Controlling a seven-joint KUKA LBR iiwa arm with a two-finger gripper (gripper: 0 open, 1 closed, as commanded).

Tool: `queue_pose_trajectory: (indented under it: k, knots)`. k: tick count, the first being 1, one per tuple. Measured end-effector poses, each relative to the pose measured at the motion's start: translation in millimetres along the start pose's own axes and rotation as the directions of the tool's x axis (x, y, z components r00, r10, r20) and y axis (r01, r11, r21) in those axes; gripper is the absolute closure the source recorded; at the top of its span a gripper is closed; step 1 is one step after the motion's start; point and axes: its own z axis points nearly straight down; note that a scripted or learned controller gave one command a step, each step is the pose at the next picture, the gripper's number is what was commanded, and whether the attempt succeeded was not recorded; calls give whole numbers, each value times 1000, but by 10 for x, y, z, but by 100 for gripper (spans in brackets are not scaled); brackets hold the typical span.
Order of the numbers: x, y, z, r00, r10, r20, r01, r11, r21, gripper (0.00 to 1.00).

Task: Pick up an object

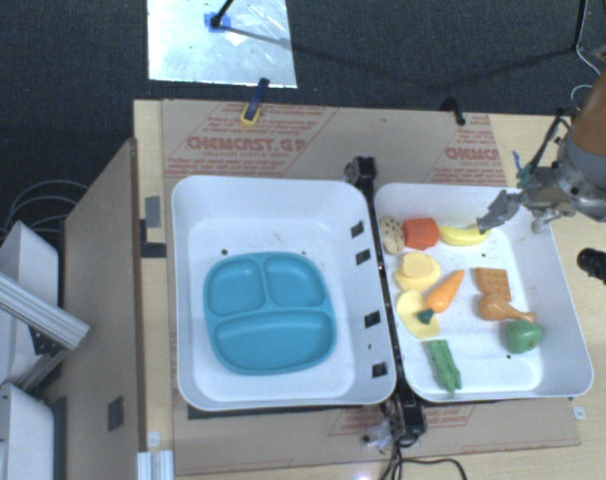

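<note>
The right bin point(563, 298) holds several toy foods. A yellow banana point(463, 235) lies near its back, beside a red-orange piece point(420, 232) and a speckled cookie point(391, 233). Further forward lie a carrot point(443, 291), a brown waffle point(491, 280), a drumstick point(503, 310), a green pepper point(522, 337) and a green pod point(444, 362). My gripper point(516, 218) hovers over the bin's back right part, just right of the banana. It is open, its fingers spread with nothing between them. One fingertip point(491, 218) points at the banana's right end.
The left bin point(198, 218) holds a blue divided plate point(270, 311). A black divider point(378, 278) with clips runs between the bins. A yellow round piece point(417, 266) and a yellow slice point(418, 313) lie by the divider. Cardboard lies under both bins.
</note>
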Motion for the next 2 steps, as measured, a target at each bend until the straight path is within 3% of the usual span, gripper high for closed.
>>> queue_pose_trajectory:
  k: [1, 2]
  knots:
    - [-165, -141, 415, 1000, -2, -1, 2, 1000, -1, 0]
    - [-251, -266, 1241, 1000, -3, -2, 3, 1000, 0, 0]
